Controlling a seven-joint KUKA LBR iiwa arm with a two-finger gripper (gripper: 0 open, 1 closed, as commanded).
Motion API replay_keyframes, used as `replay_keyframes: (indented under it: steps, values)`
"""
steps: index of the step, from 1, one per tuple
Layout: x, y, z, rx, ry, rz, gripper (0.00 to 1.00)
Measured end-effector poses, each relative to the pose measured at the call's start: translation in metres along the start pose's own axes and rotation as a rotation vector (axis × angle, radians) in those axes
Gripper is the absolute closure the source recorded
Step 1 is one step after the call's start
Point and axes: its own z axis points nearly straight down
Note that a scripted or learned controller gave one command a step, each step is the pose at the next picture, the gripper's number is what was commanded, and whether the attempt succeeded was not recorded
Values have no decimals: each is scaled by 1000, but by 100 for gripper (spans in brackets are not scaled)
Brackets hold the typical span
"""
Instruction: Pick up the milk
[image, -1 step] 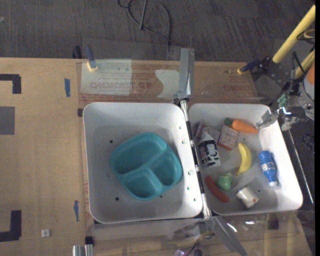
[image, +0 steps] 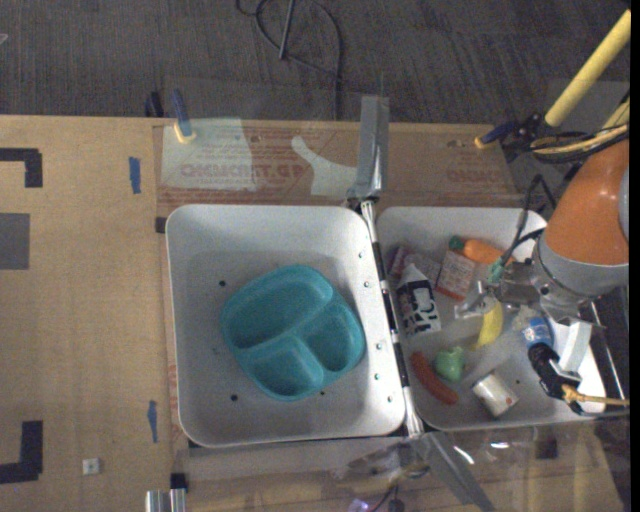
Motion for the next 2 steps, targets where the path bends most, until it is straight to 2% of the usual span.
replay_keyframes:
  steps: [1, 2]
  values:
    - [24, -45, 65, -13, 0, 120, 0]
    - [-12, 35, 25, -3, -1, 99, 0]
